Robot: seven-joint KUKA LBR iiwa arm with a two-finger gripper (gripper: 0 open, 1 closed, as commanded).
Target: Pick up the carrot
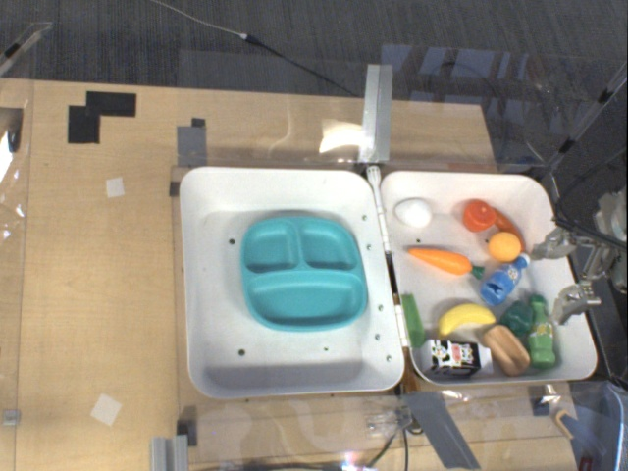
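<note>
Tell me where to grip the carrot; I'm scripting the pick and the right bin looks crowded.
Grip the carrot across its thick orange middle, coming straight down from above. It lies flat and roughly lengthwise across the right bin, tapering toward its pointed left end, and bare floor shows on both long sides, while the blue bottle crowds its green end.

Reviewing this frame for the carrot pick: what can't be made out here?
- Claw: sits at the camera view's right edge over the right bin; the arm behind it is cut off.
- Carton: its print is too small to read.
- Green items: bunched in the bin's lower right corner, partly overlapped and too small to identify.
- Carrot: its leafy end is too small to resolve.
</note>
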